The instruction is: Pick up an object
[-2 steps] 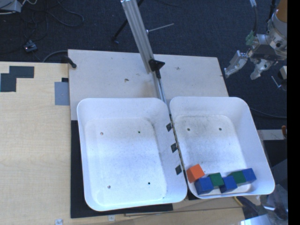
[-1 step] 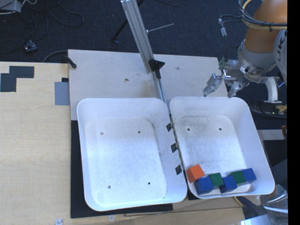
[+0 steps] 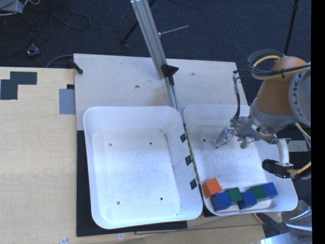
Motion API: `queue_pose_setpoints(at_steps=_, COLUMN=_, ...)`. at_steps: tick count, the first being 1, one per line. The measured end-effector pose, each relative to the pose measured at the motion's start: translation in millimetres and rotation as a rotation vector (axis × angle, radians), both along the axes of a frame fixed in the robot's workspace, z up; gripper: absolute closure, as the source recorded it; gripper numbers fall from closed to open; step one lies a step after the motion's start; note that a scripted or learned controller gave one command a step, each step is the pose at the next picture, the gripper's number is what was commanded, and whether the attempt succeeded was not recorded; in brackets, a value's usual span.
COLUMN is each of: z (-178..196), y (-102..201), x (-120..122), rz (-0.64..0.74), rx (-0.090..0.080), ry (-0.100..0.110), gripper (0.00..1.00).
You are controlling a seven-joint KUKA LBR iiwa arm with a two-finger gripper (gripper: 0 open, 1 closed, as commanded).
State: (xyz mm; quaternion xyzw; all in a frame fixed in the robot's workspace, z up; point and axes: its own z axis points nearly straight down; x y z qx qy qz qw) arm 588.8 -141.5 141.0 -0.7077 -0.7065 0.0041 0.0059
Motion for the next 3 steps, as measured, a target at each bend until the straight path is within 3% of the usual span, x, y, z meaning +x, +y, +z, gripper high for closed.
queue_pose_setpoints(at_steps=1, z=-52, y=34, x=51, rz=0.005, rx=-0.003, ry=-0.015, gripper=0.0)
queue_pose_setpoints(at_steps=2, z=9, y=-51, x=17, rz=-0.005, rx=-0.008, ry=-0.016, gripper=0.0)
queue_pose_setpoints(at_steps=3, z=-44, y=2, x=37, rz=0.005, rx=0.001, ry=-0.008, gripper=0.0)
